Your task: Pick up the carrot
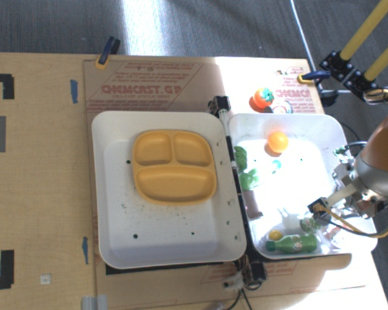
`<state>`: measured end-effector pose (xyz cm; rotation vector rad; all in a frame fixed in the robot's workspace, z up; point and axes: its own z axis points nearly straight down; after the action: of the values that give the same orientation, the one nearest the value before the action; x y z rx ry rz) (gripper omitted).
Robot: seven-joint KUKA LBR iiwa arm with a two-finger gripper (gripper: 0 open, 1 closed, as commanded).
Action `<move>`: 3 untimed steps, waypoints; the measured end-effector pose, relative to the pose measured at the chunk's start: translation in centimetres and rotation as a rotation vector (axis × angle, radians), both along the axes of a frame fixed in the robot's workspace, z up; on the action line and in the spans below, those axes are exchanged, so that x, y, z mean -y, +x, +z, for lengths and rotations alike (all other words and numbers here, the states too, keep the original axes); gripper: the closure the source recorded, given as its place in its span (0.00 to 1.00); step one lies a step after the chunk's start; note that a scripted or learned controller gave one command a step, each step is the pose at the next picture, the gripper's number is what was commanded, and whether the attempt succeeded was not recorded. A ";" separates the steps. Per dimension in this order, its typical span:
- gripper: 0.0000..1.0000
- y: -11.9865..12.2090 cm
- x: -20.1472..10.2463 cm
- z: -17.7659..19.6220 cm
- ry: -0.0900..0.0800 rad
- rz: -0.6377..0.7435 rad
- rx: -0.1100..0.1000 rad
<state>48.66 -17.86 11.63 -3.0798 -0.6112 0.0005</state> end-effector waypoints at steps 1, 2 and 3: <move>1.00 7.8 3.6 -3.1 0.019 -0.059 -0.009; 1.00 2.2 4.5 10.5 -0.002 -0.100 0.001; 1.00 -0.8 2.2 10.5 0.002 -0.189 -0.003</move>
<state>47.90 -20.07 22.10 -3.1214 -0.3181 0.0047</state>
